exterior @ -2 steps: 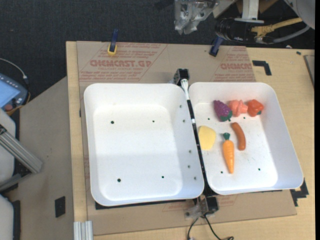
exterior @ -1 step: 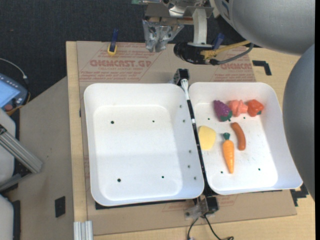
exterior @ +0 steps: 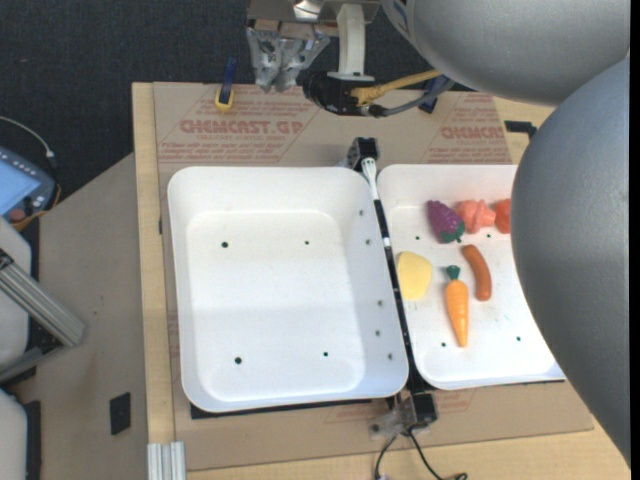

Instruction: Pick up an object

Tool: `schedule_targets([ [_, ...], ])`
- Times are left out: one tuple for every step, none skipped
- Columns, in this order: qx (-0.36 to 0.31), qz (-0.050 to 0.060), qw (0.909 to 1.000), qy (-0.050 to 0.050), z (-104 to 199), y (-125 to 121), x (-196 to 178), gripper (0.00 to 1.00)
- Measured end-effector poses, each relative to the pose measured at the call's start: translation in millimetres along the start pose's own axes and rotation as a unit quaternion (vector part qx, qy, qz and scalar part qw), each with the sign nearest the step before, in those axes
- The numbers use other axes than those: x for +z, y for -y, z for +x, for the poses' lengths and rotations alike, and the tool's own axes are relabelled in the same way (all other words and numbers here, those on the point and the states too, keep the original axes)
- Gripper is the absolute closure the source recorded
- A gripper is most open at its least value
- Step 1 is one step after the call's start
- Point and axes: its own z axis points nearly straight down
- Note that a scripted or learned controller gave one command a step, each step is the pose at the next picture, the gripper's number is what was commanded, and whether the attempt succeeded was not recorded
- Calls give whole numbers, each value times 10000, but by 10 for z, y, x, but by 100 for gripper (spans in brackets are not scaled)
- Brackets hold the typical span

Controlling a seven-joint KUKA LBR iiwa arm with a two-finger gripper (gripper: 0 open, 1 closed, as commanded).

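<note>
We see the grey arm's two-finger gripper hanging above the far edge of the bench, beyond the left shallow white bin, and we cannot tell its state. In the right shallow white bin lie a pale yellow rounded piece against its left wall, an orange carrot with a green top, a brown sausage, a purple bunch of grapes and two pink-orange pieces near its far edge.
</note>
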Motion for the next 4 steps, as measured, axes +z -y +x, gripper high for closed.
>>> schedule_targets([
  [11,-17,10000,2,-20,-1,-177,100],
  [9,-24,10000,-1,-17,-1,-438,100],
  [14,17,10000,11,-19,4,-307,100],
  [11,-14,10000,4,-19,0,-407,100],
])
